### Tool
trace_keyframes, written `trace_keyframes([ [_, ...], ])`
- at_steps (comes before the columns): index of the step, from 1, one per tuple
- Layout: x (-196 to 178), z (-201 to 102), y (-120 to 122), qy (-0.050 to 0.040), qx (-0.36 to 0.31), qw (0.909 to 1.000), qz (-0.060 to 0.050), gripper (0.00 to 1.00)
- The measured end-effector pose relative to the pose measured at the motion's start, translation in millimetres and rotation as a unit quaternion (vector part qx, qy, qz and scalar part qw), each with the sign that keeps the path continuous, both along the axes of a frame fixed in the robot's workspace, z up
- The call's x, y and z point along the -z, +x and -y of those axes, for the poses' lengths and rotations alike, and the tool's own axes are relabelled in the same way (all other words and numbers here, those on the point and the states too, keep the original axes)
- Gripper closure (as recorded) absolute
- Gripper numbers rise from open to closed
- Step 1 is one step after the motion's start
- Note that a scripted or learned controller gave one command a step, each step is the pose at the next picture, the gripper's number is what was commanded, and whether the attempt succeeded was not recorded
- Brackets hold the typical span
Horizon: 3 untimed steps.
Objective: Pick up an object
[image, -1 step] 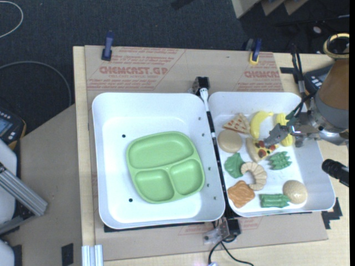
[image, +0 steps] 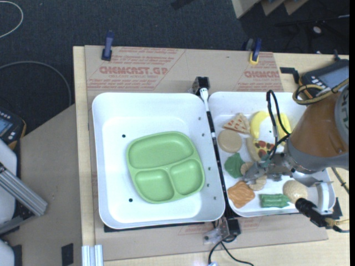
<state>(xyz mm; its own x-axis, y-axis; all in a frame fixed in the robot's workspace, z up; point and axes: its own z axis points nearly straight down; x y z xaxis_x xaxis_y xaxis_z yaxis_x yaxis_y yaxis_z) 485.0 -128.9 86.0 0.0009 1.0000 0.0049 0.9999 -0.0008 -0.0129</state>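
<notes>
You see "CHEMCAST GP" printed red on board (image: 133, 68); gripper (image: 265, 168) low among toy food (image: 239, 124), pincer state unclear.

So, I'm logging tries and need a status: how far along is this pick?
Done: the arm has reached into the right bin and the gripper sits low among the toy foods, by the green piece. In hand: nothing visibly gripped. Left: grasping and lifting an item. The green tray lies in the left bin.
</notes>
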Motion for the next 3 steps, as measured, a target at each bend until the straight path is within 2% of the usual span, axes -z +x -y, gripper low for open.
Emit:
trace_keyframes([
  [1, -52, 95, -6, -0.0061, 0.003, 0.9999, 0.009, 0.0],
  [2, 2, 70, 55, -0.0018, -0.003, 1.0, 0.008, 0.0],
  [3, -80, 3, -3, -0.0005, -0.002, 1.0, 0.004, 0.0],
])
